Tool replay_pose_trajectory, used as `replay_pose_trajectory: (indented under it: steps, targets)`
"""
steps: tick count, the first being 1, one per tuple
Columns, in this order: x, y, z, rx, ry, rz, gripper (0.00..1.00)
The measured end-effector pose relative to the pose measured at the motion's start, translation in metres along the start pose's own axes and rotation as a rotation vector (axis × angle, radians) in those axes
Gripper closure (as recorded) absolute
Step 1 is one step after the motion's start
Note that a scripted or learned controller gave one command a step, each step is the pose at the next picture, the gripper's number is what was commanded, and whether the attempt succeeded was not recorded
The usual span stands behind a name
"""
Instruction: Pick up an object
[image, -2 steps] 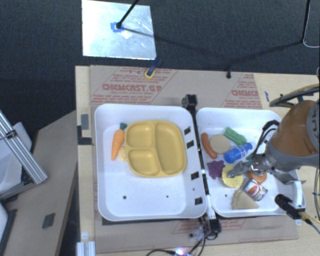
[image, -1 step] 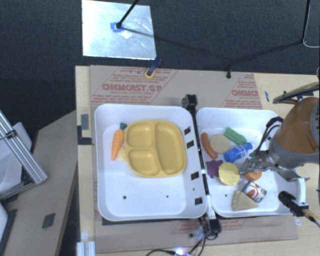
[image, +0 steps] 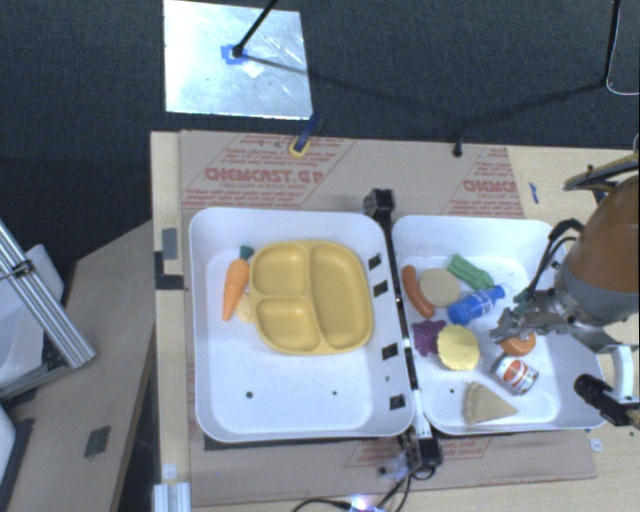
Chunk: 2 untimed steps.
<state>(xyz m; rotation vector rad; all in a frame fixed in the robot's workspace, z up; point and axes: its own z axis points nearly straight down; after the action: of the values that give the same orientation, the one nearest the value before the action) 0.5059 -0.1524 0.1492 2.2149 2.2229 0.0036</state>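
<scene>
From the overhead camera I see my gripper at the right of the frame, low over the right bin, just above an orange piece beside the red and white can; I cannot tell how far it is open or whether it has hold of anything. Left of it in that bin lie a blue bottle, a green piece, a round tan piece, a sausage, a purple piece, a yellow disc and a tan wedge. The left bin at frame centre bears a yellow divided plate with a carrot just beside its left edge.
</scene>
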Motion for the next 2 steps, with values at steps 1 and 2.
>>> replay_pose_trajectory:
  steps: [1,2]
  targets:
    - [0.006,0.006,-0.061,-0.004,-0.001,-0.002,1.0]
    - [0.006,0.007,-0.076,0.0,0.0,-0.001,1.0]
